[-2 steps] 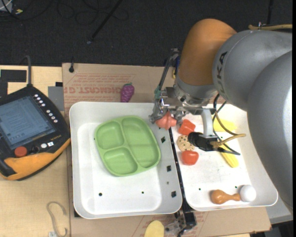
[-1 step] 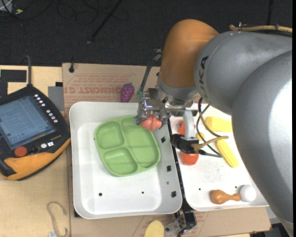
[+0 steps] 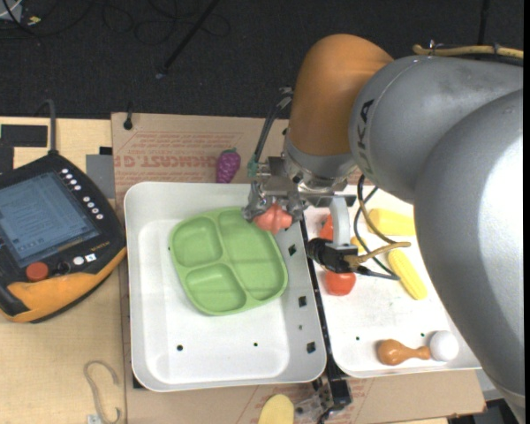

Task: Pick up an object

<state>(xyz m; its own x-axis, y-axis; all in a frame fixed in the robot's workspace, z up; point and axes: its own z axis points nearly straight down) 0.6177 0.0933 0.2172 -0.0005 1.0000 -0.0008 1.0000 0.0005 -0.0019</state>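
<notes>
2 white bins (image 3: pixel 150 325), 1 green tray (image 3: pixel 227 261), 2 tomatoes (image 3: pixel 338 281), 1 corn cob (image 3: pixel 405 268), 1 grape bunch (image 3: pixel 228 165).

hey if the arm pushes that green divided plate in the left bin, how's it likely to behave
The green divided plate looks stiff and thin, probably light plastic. Lying flat on the left bin, it would likely slide rather than tip or roll. Its low rim may be awkward to pinch.

You see a bulky grey arm (image 3: pixel 450 148), rounded orange band (image 3: pixel 331 87) above the pincer (image 3: pixel 269 203), dark lettering on grey, thin cables beside it.
</notes>
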